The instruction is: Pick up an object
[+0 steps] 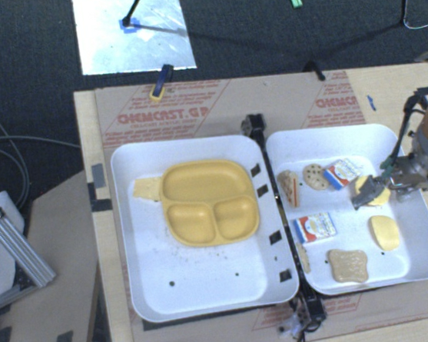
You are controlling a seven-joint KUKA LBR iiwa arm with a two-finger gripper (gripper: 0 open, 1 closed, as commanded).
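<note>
End effector (366, 196) sits low in the right bin (422, 257), directly over a yellow piece (374, 190). Whether it is open, closed or gripping cannot be told. A yellow oval (385, 232) lies just beside it, toward the bin's near edge.

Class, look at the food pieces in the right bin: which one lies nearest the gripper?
The yellow piece directly beneath the gripper; the other yellow piece lies apart, nearer the bin's front.

light: even, bright overhead | glare: foil sheet (133, 29) washed out | shadows: soft, short inside bins (215, 302) | focus: slightly soft, grainy throughout
</note>
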